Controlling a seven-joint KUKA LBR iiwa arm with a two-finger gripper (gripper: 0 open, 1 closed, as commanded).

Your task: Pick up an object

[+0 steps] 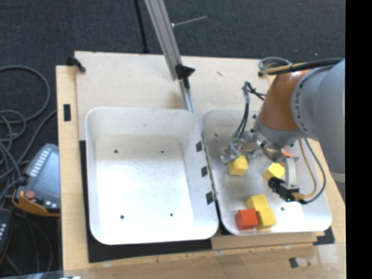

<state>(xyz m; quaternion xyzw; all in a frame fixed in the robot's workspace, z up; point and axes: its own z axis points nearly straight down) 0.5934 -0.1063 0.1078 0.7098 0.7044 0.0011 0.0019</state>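
Several small blocks lie in the right white bin (314, 217). A yellow block (238, 167) sits at the bin's left middle, right under the tip of my gripper (233, 155), which reaches down from the orange-banded wrist. The view does not show whether the block is between the jaws or merely touching them. A second yellow block (274, 171) lies to the right, below the wrist. Near the front edge are two more yellow blocks (257, 202) (267, 217) and a red block (247, 219), packed close together.
The left white bin (99, 214) stands beside the right one, sharing a raised middle rim. A slanted aluminium pole (165, 34) rises behind the bins. Cables and a black connector (283, 189) hang from the wrist over the right bin.
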